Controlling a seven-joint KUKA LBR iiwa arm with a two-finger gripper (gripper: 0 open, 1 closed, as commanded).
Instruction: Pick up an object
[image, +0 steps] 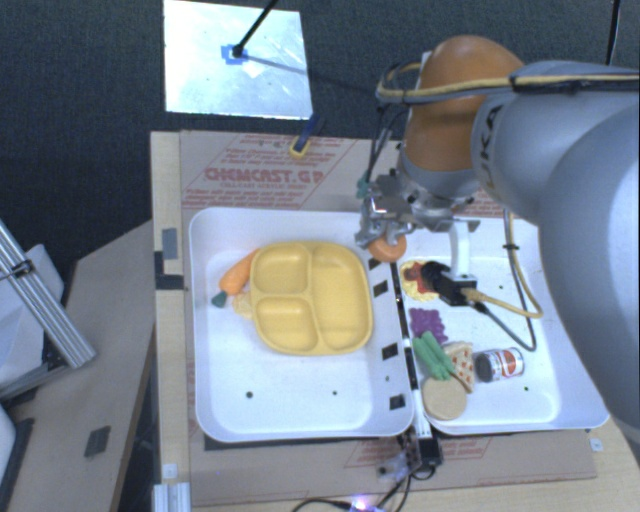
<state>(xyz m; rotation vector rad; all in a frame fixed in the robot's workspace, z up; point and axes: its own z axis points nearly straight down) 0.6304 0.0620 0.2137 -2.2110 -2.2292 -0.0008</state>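
Camera view, pincer (383, 232) over orange piece (387, 247) (touching)

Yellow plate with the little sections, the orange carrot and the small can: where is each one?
Yellow plastic divided plate (305, 298): camera view, on its middle ridge, left bin.
Orange toy carrot (238, 272): camera view, on its body beside the plate's left edge.
Small red-labelled can (497, 364): camera view, on its side, right bin.

A grey KUKA arm (560, 140) reaches over two white bins, its gripper (385, 232) poised above an orange round item (388, 246) near the divider. A yellow divided tray (305, 297) and a carrot (236, 273) lie in the left bin (290, 405); a can (498, 364), purple grapes (428, 322) and a round cookie (445, 399) sit in the right bin (520, 405).
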